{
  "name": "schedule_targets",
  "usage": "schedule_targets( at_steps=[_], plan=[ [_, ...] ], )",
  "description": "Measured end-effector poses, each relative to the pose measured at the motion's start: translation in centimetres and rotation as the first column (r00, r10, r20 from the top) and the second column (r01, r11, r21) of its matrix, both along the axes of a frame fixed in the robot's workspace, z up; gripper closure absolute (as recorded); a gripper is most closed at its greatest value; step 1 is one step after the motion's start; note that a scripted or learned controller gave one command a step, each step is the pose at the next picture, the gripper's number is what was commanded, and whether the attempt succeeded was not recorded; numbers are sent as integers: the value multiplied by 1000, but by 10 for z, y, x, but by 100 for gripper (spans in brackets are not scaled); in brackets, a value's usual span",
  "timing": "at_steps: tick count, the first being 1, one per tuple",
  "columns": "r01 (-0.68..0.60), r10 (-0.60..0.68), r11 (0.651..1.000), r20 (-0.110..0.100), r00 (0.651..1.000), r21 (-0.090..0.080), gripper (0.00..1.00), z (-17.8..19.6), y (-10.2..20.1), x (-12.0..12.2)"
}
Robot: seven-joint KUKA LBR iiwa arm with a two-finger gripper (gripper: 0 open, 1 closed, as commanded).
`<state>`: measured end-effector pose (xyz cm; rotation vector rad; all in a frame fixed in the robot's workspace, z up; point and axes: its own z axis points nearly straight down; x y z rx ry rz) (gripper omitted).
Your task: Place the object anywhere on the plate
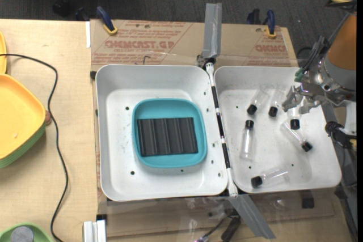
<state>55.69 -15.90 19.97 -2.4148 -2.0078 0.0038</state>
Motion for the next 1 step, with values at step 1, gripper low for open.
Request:
schedule_targets(
  at_steps=[1],
  plan=[
    [0,0,1000,0,1000,0,0,0,0,0]
  ],
)
